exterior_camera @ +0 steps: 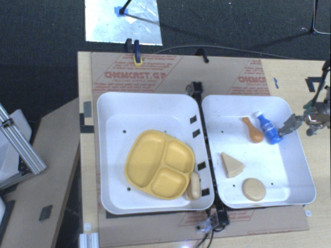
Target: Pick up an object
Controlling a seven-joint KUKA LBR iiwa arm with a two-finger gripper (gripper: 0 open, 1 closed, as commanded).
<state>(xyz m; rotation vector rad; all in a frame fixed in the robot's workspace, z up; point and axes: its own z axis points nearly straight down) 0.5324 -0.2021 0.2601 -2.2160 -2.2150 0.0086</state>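
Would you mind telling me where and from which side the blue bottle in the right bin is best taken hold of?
Probably across the middle of its body, coming from above. The blue bottle lies flat, slanted, white cap toward the bin's far side. The orange spoon-like piece lies close on its left, so the fingers should close across its width with care there.

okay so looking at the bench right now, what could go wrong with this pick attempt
The tool sits at the right bin's right rim, close to the blue bottle; it could clip the wall or just nudge the bottle. The bottle lies right beside an orange piece, so a grasp may catch both or neither. The bottle also looks round and may roll away.
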